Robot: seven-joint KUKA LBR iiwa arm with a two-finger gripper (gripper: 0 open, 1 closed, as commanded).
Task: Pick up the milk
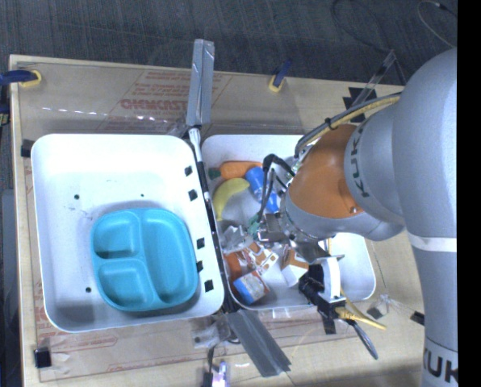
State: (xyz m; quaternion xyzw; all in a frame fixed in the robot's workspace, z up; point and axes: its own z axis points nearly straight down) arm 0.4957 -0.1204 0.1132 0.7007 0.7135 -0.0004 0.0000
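My arm's orange wrist band [325,185] hangs low over the right bin [361,276]. The gripper [261,234] points down and left into a heap of groceries in that bin. Just below it lies an orange-and-white carton [255,261], which may be the milk; its label is too small to read. A small white object [293,276] rests beside the carton, partly under the arm. The wrist covers the middle of the heap.
An orange item [239,168], a yellow item [229,192] and a blue bottle [255,181] lie at the back of the right bin. A blue-capped item [248,287] sits at its front wall. The left bin [59,216] holds a turquoise divided tray [144,256]. A metal divider [198,83] runs between the bins.
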